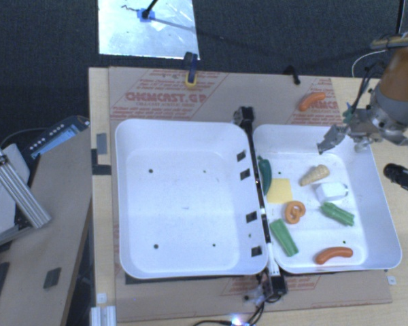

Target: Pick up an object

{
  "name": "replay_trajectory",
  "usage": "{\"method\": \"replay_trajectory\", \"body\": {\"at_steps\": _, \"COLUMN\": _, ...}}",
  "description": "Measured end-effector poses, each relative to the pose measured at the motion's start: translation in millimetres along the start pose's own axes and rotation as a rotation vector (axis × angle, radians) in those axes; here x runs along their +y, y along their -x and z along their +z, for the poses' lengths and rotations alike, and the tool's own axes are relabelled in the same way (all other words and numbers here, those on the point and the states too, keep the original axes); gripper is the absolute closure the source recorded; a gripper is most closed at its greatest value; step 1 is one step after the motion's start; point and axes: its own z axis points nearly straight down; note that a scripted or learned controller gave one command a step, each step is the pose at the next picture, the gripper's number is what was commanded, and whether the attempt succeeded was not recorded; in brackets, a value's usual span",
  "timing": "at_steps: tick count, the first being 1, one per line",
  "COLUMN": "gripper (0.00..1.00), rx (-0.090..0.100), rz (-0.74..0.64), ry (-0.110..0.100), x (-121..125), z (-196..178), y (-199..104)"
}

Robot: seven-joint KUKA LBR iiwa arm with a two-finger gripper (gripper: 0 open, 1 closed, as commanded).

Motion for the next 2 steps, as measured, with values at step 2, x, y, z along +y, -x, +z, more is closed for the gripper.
{"method": "replay_trajectory", "body": {"at_steps": 2, "gripper": 0.00, "rx": 0.001, "rz": 0.006, "ry": -0.009, "x": -87, "z": 116, "y": -63}}
